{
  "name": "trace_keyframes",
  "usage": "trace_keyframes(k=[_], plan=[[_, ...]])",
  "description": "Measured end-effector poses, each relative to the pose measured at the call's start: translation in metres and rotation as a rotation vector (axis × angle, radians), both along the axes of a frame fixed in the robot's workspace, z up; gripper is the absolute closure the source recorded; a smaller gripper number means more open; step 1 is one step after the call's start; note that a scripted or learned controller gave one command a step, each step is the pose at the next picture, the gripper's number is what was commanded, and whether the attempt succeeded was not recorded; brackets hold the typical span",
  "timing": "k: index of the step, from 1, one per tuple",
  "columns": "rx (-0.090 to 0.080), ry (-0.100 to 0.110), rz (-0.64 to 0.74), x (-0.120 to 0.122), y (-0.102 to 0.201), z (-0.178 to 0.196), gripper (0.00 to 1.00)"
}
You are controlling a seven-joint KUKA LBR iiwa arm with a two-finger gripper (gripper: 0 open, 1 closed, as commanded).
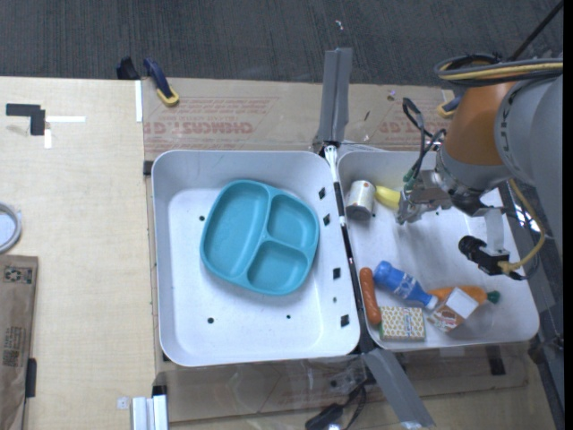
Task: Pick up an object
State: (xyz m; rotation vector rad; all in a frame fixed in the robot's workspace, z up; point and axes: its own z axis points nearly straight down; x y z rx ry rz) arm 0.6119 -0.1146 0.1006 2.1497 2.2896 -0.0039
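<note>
My gripper hangs low over the upper part of the right bin, its tip close to the white floor. Just left of it lie a yellow banana-like piece and a silver can on its side. Nothing shows between the gripper's tips. Further down the bin lie a blue bottle, an orange-red sausage, a tan cracker box and a small white and orange carton.
A blue divided plate lies in the left bin. A grey divider stands between the bins at the back. Bare white floor shows right of the gripper.
</note>
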Motion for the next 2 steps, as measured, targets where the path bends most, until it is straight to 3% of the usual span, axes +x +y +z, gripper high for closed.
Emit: trace_keyframes(k=[1,2], plan=[[0.000,0.000,0.000,0.000,0.000,0.000,0.00],[-0.002,0.000,-0.035,0.046,0.003,-0.008,0.00]])
